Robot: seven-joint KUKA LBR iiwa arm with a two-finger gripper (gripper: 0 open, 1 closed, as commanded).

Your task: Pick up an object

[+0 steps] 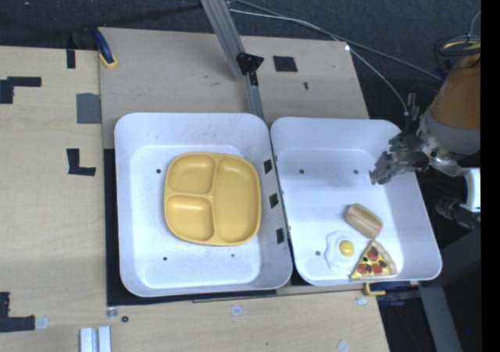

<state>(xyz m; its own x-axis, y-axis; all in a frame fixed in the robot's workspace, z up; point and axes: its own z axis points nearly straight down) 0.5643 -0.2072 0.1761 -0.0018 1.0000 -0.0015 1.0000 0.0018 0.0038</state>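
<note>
Here, one yellow divided plate (212, 197) lay in the left bin (133, 186), three toy foods (bread roll (364, 220), fried egg (341, 251), pizza slice (373, 261)) in the right bin (312, 147), where the gripper (384, 168) hung at a state I could not tell.

You see a yellow sectioned plate (212, 197) in a white bin (129, 186); below the gripper (384, 168), a tan bread roll (363, 220), white-and-yellow egg (341, 251), red-dotted pizza slice (373, 262).

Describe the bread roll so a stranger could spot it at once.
Look in the right-hand white bin, toward its near right corner. Three toy foods cluster there; the bread roll lies farthest back of them. It is the plain tan oblong, unlike the white fried egg with its yellow yolk and the triangular pizza slice beside it.
</note>
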